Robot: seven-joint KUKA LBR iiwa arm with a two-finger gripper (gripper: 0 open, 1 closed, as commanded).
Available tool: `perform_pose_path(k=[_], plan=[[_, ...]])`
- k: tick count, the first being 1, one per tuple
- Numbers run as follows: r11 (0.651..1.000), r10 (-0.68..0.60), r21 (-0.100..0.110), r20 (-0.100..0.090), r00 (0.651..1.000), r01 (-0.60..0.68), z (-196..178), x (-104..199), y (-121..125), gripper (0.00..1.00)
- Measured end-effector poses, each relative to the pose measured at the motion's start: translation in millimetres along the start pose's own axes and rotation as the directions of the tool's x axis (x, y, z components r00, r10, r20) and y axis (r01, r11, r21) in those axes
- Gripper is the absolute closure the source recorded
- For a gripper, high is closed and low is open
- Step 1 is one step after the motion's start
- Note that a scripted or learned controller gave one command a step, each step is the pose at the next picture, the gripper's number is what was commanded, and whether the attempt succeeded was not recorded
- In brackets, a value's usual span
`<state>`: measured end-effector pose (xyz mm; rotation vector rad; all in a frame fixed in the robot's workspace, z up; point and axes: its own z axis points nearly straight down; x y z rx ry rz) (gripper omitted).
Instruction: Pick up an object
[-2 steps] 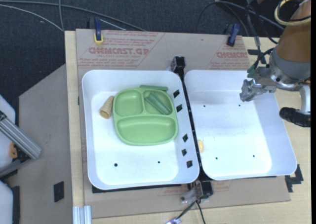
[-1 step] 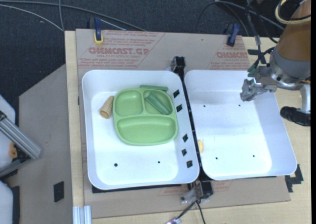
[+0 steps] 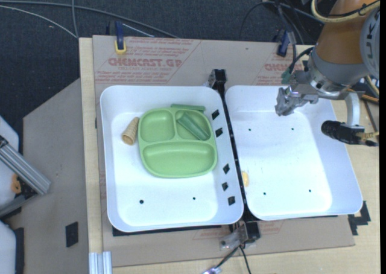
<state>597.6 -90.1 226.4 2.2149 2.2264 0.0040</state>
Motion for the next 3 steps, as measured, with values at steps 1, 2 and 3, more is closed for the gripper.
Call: perform_pose_path(k=[1, 2, 3], plan=[[1.0, -0.002, 0.001, -0.001, 1.0, 0.002, -8.2, 50.7, 5.4, 1.0], [1.0, 0.0, 0.001, 0.0, 1.0, 0.0, 2.5, 99.5, 22.0, 1.0], [1.0, 0.0, 0.001, -0.001, 1.0, 0.0, -2.2, 151.5, 23.2, 1.0]])
